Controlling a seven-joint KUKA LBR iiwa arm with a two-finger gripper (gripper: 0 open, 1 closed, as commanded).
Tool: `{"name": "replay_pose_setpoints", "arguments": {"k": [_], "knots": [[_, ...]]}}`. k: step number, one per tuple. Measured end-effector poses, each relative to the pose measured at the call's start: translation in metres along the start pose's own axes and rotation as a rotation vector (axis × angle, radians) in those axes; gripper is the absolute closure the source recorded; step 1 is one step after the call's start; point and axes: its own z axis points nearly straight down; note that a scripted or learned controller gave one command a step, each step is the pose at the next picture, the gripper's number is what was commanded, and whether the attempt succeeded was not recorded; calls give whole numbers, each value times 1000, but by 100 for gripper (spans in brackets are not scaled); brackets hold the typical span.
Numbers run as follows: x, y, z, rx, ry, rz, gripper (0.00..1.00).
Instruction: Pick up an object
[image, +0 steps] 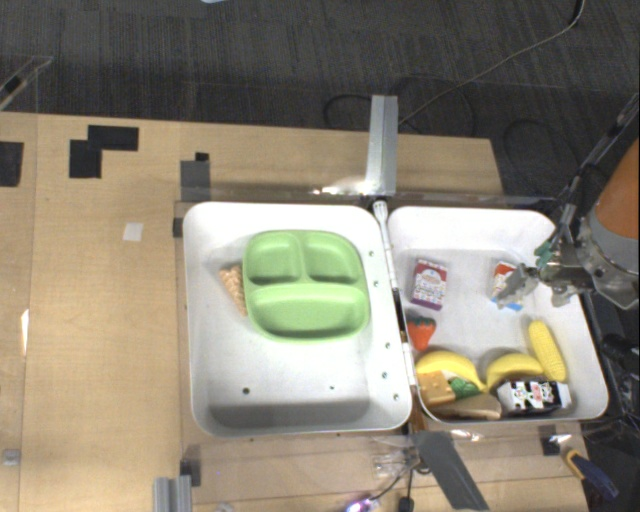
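Two shallow white bins are seen side by side on a pale wooden bench (100, 330), the left bin (215, 400) and the right bin (470, 225) meeting at a metal divider.

In the left bin a light green plastic tray with three compartments (303, 283) is laid flat near the middle. A tan, speckled flat piece (232, 287) is partly tucked under the tray's left edge.

The grey arm is seen entering from the right, and its two-finger gripper (535, 275) is positioned low over the right bin's upper right part. A small white and red crumpled packet (506, 281) is found just beside the gripper's tip, apparently touching it; whether the packet is pinched cannot be told, and the spread of the tool cannot be made out.

Further left in the same bin a small white and purple printed carton (430, 282) is lying flat, well apart from the gripper. Below it a red strawberry-shaped toy with a green top (422, 329) is placed against the divider. Along the near wall are gathered a yellow toy banana (450, 367), a second yellow banana-shaped piece (513, 366), a yellow corn cob toy (547, 349), a black and white printed small carton (532, 397) and a tan block (470, 405), all crowded close together.
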Motion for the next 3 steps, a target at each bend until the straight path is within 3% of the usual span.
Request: {"name": "replay_pose_setpoints", "arguments": {"k": [1,2,3], "knots": [[47,62,69,1,1,42,0],[52,82,134,-19,0,-74,0],[55,87,121,-36,1,-76,100]]}}
